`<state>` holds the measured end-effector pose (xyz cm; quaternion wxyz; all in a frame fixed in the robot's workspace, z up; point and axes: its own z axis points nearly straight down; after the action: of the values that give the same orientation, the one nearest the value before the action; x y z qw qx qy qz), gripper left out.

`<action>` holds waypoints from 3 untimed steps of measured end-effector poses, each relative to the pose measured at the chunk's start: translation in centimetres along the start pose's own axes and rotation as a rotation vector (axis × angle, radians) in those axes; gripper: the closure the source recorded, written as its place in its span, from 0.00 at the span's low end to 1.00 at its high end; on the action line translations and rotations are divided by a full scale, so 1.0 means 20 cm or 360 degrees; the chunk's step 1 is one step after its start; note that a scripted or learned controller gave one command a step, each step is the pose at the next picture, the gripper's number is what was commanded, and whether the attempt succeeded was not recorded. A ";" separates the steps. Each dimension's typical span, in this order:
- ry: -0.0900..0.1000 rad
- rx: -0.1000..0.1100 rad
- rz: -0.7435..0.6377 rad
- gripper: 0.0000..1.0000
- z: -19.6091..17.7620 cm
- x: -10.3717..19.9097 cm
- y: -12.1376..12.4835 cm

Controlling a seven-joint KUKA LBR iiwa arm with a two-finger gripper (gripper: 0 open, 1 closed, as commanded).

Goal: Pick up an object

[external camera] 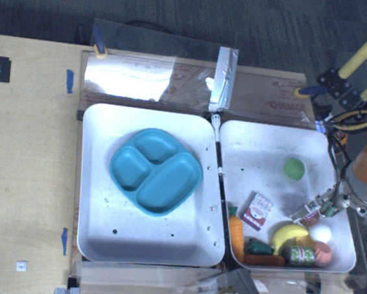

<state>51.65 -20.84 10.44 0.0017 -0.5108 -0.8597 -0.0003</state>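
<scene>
The gripper (312, 212) sits low over the right bin (269, 142), probably going for the banana (289, 235), can't tell its grip.

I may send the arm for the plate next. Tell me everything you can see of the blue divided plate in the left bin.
The blue divided plate is a rounded, glossy teal dish that looks like moulded plastic, with three compartments: two smaller ones toward the upper left and one larger along the lower right. It lies flat and right way up near the middle of the left bin, turned at a slant to the bin's walls. It touches only the bin floor, and the compartments hold nothing.
</scene>
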 end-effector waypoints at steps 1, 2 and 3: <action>-0.0007 -0.0004 0.0377 1.00 -0.41 0.31 0.12; -0.0006 -0.0002 0.0378 0.00 -0.41 0.31 0.12; -0.0016 -0.0022 0.0495 0.00 0.02 0.15 0.35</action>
<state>56.36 -14.87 9.98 -0.0059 -0.6379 -0.7701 -0.0034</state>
